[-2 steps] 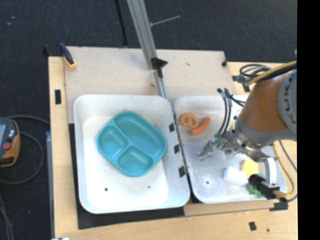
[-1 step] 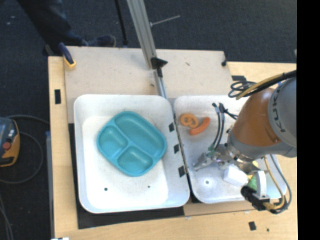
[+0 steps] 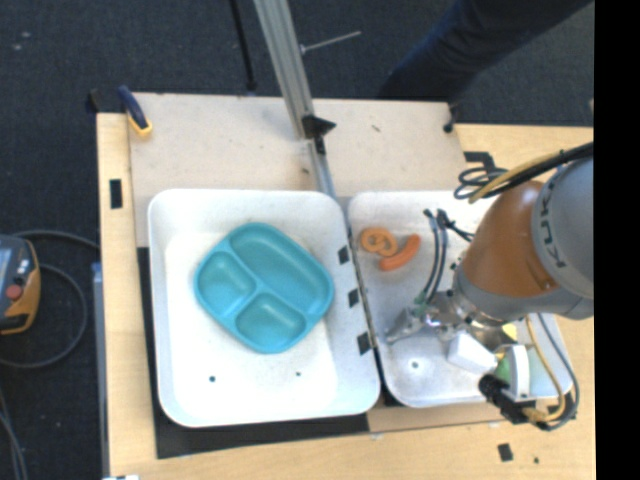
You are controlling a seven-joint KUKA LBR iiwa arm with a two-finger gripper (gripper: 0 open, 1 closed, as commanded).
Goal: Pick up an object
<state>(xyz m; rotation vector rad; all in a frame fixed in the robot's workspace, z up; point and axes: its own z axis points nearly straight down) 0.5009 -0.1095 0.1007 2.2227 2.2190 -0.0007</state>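
Up at about eleven o'clock in the right-hand shallow white bin [image 3: 400, 393] lie the small orange curved objects [image 3: 388, 248], one ring-like piece touching a longer bent piece, resting on the bin floor close to its upper wall and near the divider between the two bins. They lie apart from the gripper, with bare white floor between.

Toward five o'clock from those orange pieces, the two-finger gripper [image 3: 412, 325] hangs low over the middle of the same bin, its metal tip pointing toward nine o'clock; whether its claw is wide or narrow cannot be told from this slanted angle, since the wrist hides most of it. Nothing is visible between its tips. Above it, the grey arm with its orange band [image 3: 505, 248] comes in from three o'clock, with black cables looping round the wrist.

At nine o'clock from all this, the left shallow white bin [image 3: 180, 388] holds a turquoise plastic divided plate with three compartments [image 3: 264, 286], lying flat and turned at a slant near the bin's centre. Both bins sit on a pale wooden bench [image 3: 200, 138], and a silver aluminium rail [image 3: 285, 53] runs out toward twelve o'clock.
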